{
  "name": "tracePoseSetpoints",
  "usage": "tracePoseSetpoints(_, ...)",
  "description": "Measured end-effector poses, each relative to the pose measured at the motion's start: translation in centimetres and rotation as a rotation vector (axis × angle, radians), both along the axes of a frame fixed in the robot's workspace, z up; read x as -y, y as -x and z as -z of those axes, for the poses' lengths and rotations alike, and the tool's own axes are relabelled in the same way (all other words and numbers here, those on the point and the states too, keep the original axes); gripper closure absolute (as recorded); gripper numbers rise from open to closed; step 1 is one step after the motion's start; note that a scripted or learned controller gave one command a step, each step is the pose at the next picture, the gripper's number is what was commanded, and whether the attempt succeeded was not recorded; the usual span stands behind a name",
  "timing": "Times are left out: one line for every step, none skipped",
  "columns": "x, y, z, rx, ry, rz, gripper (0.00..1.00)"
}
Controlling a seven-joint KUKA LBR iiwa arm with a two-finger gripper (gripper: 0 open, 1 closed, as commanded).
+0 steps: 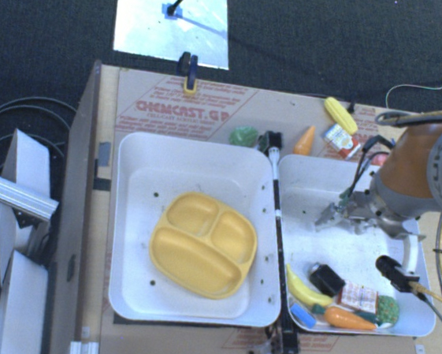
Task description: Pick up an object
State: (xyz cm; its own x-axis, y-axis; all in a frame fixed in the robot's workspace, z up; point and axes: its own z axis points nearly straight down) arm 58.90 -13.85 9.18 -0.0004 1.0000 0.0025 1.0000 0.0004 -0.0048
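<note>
Step in hand: approach, no object secured. Grey arm with orange band (412, 166) reaching in from 3 o'clock, gripper (350, 213) low over the upper half of the right shallow white plastic bin (310, 173). Gripper opening: cannot tell, metal parts too small and blurred to resolve. Nothing visible in its hold.

Candidate objects clustered at 5 o'clock in the right bin, well apart from the gripper:
- yellow plastic banana (305, 289), against the left wall near the front;
- small black block (326, 279), just beside the banana;
- white printed carton with red markings (358, 297), near the block;
- orange plastic carrot (348, 319), along the front wall;
- green plastic broccoli floret (387, 309), in the front right corner;
- blue piece (303, 316), partly under the banana, type unclear.

Left shallow white plastic bin (139, 163) holding a yellow three-compartment plastic tray (204, 244).

On the table (173, 111) at 12 o'clock of the bins: yellow corn cob (341, 114), second orange carrot (305, 141), green toy (244, 136).

Next move, as a judgement: travel toward 5 o'clock, centre above one object, descend. Black block likely the cleanest target; neighbours crowd closely, so risk of nudging the banana or carton.
</note>
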Motion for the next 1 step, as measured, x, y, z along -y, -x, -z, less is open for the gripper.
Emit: tracePoseSetpoints(0.47, 7.97, 0.84, -0.001, 0.001, 0.003, 0.00)
